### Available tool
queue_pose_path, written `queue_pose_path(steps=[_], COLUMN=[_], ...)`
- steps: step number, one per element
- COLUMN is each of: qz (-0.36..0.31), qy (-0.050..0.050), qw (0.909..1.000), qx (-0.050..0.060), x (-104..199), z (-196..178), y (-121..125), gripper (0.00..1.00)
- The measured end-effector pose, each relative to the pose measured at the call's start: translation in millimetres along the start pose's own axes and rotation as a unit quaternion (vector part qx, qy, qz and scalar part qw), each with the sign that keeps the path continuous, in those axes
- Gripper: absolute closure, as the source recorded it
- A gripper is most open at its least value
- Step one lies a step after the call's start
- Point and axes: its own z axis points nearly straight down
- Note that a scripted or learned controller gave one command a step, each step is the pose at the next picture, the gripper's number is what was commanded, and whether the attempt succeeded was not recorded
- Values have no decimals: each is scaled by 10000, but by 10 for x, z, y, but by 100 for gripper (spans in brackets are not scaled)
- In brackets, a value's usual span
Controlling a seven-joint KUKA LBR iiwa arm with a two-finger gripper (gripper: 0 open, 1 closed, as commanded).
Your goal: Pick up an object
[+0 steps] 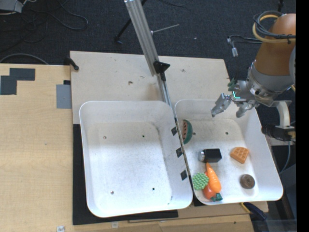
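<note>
My gripper (pixel 231 108) hangs over the far end of the right bin (pixel 263 144), fingers spread open with nothing between them. Below it in that bin lie a watermelon slice (pixel 186 130) against the divider, a black block (pixel 210 154), an orange waffle (pixel 239 154), a brown round piece (pixel 247 181), a carrot (pixel 212 178), a green knobbly piece (pixel 200 180) and a red piece (pixel 208 192) near the front rim. The gripper is well above and behind all of them, touching none.
The left bin (pixel 128 158) sits beside the right one, separated by a divider with black clips (pixel 178 152). A slanted aluminium rail (pixel 145 37) rises from the bench behind the bins. A wooden table (pixel 34 149) lies to the left.
</note>
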Motion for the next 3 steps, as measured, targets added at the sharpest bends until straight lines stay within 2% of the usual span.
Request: queue_pose_path(steps=[1, 3], qz=[0, -15], qy=[-3, 2], qw=[10000, 10000], qx=[-21, 7], x=[-2, 108], z=[-23, 1120], y=[7, 112], gripper=[0, 0])
